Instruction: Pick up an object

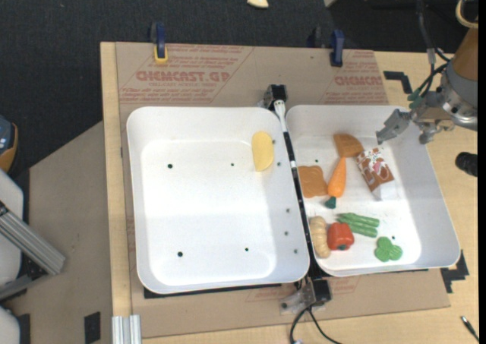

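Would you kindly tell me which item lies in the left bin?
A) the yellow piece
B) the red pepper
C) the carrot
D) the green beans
A: the yellow piece lies by the right wall of the left bin, while the carrot, red pepper and green beans all lie in the right bin.

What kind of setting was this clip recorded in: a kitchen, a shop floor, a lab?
Most likely a robotics lab bench. Two white bins sit on a board clamped by blue clamps, the arm reaches in, and the food, such as the carrot, looks like toys.
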Available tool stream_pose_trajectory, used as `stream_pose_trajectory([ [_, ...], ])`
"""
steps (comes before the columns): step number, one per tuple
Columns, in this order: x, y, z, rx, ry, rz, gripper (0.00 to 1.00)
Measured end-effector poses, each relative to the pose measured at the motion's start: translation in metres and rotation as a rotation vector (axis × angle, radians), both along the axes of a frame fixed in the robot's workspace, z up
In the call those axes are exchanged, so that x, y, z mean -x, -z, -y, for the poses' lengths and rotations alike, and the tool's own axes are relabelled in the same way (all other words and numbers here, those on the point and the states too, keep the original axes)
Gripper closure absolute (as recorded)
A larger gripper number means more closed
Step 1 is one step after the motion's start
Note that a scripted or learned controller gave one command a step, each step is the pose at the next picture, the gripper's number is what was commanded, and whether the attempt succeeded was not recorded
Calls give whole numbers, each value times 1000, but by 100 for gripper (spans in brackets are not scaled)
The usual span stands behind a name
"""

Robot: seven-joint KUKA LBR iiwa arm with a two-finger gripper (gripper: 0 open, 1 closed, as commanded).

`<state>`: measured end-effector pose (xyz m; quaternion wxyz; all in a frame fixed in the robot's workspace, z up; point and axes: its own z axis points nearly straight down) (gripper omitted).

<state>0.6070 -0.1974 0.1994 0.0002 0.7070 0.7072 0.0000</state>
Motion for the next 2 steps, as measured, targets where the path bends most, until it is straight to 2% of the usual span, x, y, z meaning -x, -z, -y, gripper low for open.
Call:
stream_pose_trajectory([
  [1, -4, 121, -27, -1, -2, -4, 0],
  [2, -7, 102, -25, 2, -1, 6, 100],
])
